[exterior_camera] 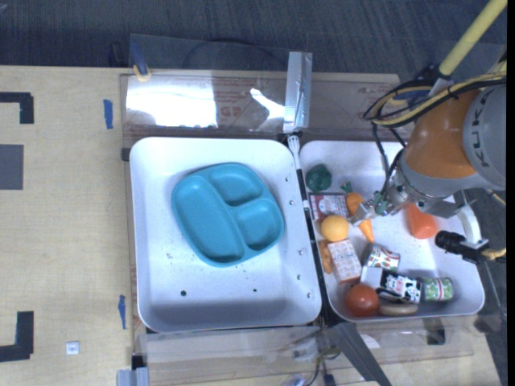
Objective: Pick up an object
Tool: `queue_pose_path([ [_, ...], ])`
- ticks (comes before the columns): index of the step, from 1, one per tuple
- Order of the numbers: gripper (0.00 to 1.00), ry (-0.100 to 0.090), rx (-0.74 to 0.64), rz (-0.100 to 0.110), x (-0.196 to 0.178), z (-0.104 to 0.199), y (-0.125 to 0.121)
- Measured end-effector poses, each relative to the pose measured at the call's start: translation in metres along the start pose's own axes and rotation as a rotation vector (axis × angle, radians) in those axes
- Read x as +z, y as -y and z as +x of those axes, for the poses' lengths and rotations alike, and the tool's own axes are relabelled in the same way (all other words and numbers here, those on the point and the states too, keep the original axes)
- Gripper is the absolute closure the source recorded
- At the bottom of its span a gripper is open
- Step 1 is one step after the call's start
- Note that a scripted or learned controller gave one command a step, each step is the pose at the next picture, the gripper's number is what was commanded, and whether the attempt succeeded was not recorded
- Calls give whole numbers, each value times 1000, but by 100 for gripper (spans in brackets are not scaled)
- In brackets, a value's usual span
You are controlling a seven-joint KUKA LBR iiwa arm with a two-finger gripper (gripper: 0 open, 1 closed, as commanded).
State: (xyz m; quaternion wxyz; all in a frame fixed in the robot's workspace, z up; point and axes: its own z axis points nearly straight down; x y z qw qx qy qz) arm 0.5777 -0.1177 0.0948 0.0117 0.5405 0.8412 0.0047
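Gripper [381, 205], state unclear, hovers just right of small carrot [366, 229].

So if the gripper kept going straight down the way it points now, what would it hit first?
Probably the small orange carrot-shaped piece or the white bin floor beside it; the gripper hangs right there, though depth is unclear from above.

The right bin [475, 292] is crowded with small items packed close together, leaving narrow gaps. In the left bin [153, 215], the blue divided plate [228, 212] takes the middle; bare floor rings it.
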Motion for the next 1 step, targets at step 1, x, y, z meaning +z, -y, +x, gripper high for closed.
queue_pose_path([
  [1, 100, -10, 129, 12, -93, 16, -58],
])
